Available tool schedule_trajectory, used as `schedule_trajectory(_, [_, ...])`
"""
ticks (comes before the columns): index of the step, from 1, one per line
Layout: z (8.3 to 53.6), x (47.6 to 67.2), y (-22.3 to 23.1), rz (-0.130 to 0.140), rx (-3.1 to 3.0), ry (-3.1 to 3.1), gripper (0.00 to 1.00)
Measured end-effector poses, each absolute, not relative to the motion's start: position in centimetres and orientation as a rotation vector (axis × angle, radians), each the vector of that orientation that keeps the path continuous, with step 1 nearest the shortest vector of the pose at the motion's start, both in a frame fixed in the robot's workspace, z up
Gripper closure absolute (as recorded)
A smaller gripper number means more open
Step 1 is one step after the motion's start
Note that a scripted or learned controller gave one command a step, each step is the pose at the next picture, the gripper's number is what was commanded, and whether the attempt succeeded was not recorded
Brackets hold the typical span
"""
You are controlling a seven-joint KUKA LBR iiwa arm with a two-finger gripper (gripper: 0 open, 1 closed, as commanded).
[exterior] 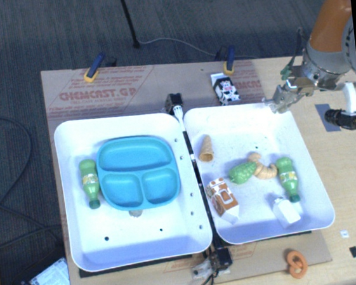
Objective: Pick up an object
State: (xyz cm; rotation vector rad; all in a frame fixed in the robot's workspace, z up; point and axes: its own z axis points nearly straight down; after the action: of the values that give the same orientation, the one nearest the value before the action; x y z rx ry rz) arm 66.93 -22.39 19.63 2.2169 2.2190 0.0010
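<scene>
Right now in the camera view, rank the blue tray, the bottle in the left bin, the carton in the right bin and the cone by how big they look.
1. blue tray
2. bottle in the left bin
3. carton, close to the bottle, so that order is unsure
4. cone
</scene>
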Motion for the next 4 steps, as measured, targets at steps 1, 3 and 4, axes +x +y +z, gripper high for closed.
schedule_trajectory(1, [19.5, 66.9, -22.3, -0.002, 2.219, 2.222, 0.00])
schedule_trajectory(3, [11.1, 52.2, -11.1, -0.003, 2.223, 2.222, 0.00])
schedule_trajectory(4, [8.9, 50.7, -10.3, 0.006, 2.216, 2.206, 0.00])
